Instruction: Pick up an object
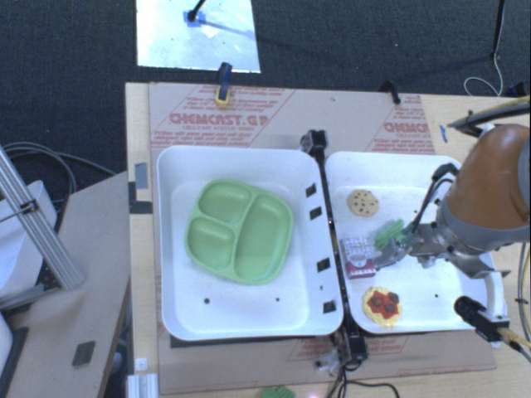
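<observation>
Green tray in left bin

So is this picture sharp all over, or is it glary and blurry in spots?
In the camera view the lighting is soft and even: the green tray and cookie look crisp, and the white bins show only mild brightness. The gripper and the small items by it look smeared, and the shiny sheet at top is washed out.

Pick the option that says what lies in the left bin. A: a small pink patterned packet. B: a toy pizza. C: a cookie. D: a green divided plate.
D: the green divided plate lies in the left bin, while the cookie, the toy pizza and the small pink patterned packet lie in the right bin.
</observation>
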Robot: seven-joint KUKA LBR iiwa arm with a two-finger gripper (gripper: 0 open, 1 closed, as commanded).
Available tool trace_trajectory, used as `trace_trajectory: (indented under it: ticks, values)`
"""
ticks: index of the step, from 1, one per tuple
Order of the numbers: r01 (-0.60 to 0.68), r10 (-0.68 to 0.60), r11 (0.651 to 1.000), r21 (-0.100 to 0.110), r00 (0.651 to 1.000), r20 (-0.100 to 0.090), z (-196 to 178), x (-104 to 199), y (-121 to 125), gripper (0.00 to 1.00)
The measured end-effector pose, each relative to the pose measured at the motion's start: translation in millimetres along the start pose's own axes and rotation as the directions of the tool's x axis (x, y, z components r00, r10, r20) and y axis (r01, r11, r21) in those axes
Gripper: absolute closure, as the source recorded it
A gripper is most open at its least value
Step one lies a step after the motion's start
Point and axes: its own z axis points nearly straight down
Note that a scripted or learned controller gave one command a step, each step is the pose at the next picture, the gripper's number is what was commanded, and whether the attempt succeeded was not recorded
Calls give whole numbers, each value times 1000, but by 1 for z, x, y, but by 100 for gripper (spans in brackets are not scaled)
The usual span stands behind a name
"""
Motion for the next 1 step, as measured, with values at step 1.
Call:
trace_trajectory:
  ticks: [1]
  values:
    - [-4, 4, 1000, -11, 1000, 6, 70, -79, 49, 0]
